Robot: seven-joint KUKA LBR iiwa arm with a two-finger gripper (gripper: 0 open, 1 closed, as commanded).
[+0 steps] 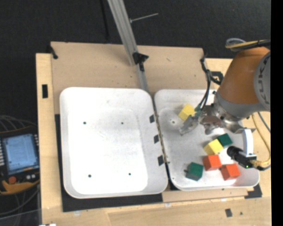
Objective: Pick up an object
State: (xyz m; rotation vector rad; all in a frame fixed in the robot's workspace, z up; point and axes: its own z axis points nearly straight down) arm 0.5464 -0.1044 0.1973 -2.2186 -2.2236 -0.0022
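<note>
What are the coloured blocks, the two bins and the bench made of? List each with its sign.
Coloured blocks, e.g. the orange block: likely painted wood or plastic; flat saturated colour, crisp edges, too small to settle.
Right bin and left bin: apparently moulded white plastic; rounded corners, smooth, faintly scuffed.
Bench: seemingly plywood or fibreboard; matt tan, straight-cut edges.

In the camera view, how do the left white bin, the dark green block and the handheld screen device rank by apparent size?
1. The left white plastic bin, clearly largest.
2. The handheld screen device at the left edge.
3. The dark green block in the right bin, smallest.
No two look alike in size.
</note>
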